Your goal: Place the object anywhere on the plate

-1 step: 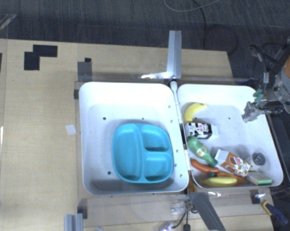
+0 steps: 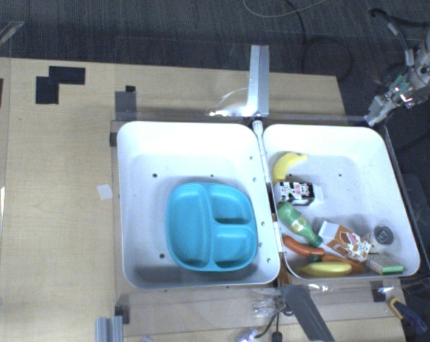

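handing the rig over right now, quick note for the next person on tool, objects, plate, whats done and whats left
Tool: up past the right bin's far right corner, holding nothing that I can see.
Plate: blue, sectioned, in the left bin, bare.
Objects: all in the right bin, including a banana, a green bottle and a small carton.
Done: nothing placed.
Left: pick one object, set it on the plate.

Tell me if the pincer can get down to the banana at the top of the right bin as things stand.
Probably yes. The banana lies alone on bare bin floor, apart from the clutter nearer the camera, with nothing over it. The pincer hangs beyond the right bin's far corner.
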`<state>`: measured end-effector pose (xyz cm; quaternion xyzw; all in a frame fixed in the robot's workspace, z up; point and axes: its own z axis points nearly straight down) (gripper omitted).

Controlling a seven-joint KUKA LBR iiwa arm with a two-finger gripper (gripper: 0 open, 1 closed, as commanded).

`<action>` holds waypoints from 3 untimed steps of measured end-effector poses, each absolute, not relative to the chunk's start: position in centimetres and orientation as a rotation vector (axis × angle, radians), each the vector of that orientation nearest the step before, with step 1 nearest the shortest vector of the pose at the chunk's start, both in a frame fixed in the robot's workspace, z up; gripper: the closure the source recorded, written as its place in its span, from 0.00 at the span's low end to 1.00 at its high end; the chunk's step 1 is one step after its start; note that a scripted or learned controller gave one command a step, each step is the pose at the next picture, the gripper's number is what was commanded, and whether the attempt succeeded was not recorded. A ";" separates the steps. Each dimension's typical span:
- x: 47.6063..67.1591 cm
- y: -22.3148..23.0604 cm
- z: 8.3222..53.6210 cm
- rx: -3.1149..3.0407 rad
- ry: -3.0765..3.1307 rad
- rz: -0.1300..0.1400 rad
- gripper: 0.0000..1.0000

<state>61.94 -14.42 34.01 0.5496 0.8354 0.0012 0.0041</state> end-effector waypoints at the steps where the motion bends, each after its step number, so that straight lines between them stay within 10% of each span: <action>1: 62.1 -8.5 33.5 1.221 2.888 0.004 1.00; 3: 59.5 -2.9 27.1 0.199 3.126 0.003 1.00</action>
